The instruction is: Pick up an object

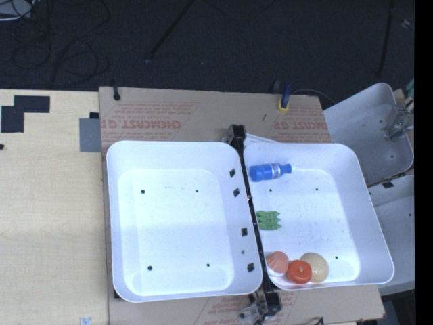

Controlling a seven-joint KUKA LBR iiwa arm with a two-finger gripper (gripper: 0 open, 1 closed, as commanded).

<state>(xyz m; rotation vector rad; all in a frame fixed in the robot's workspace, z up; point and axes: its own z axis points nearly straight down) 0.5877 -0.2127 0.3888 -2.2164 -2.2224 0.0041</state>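
a: dark floor with cables runs along the top of the frame, and below it a pale wooden bench (47,215) carries a cardboard sheet (203,117) with two white bins on it.

b: what's in them?

a: the left bin (172,158) shows just its bare floor. the right bin (352,181) has everything: a blue bottle (270,171) lying on its side near the upper left corner, a small green piece (268,220) by the left wall, and at the lower edge a pinkish lump (277,261), a red round piece (299,271) and a beige ball (316,265) packed close together.

b: and the arm?

a: grey arm parts (372,127) sit at the right edge, off beyond the bin. the gripper's state i cannot tell.

b: so which step?

a: the very start, i'd judge: nothing lifted, no approach made. the next move calls for choosing a target. the bottle looks easiest, lying apart from the rest; the clustered three risk a crowded grasp.
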